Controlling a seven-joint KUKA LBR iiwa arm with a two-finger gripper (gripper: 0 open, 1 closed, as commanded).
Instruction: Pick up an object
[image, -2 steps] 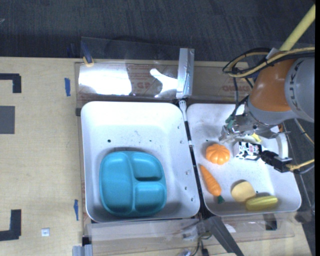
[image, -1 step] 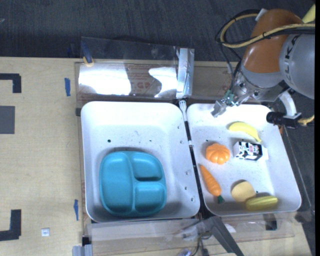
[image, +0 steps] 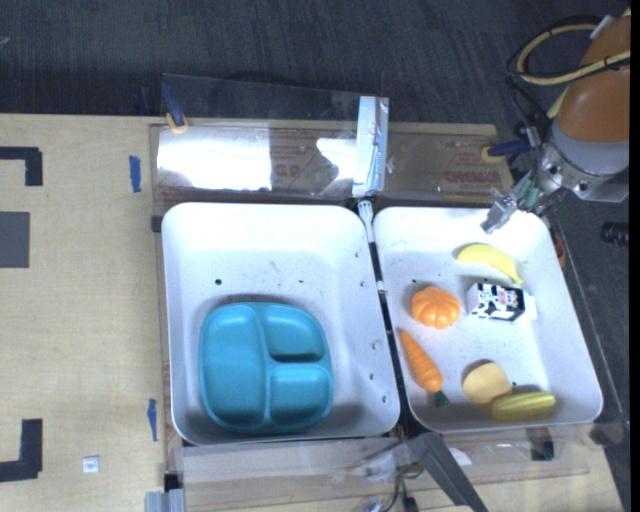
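At the upper right corner of the right bin (image: 575, 330), my gripper (image: 507, 212) hangs over the rim, well above the bin floor. My arm (image: 590, 125) comes in from the right, its orange band just behind the grey wrist. The view is too small and blurred at the tip for me to say how the gripper is set, and I see nothing carried there.

Contents of the right bin, noted in turn:
- A yellow banana (image: 489, 261) lies near the upper wall, just below and left of my gripper, apart from it.
- A black-and-white carton (image: 497, 301) lies just beneath the banana, close to it.
- An orange pumpkin (image: 436, 307) sits left of the carton, near but apart.
- A carrot (image: 421, 362) lies at a slant along the left wall, its green end toward the near edge.
- A pale yellow round fruit (image: 485, 381) rests near the front, touching a yellow-green oblong piece (image: 522, 404) against the near wall.

The left bin (image: 200, 235) bears a blue compartment tray (image: 265, 366) in its near half. Both bins stand side by side, touching along the middle seam.
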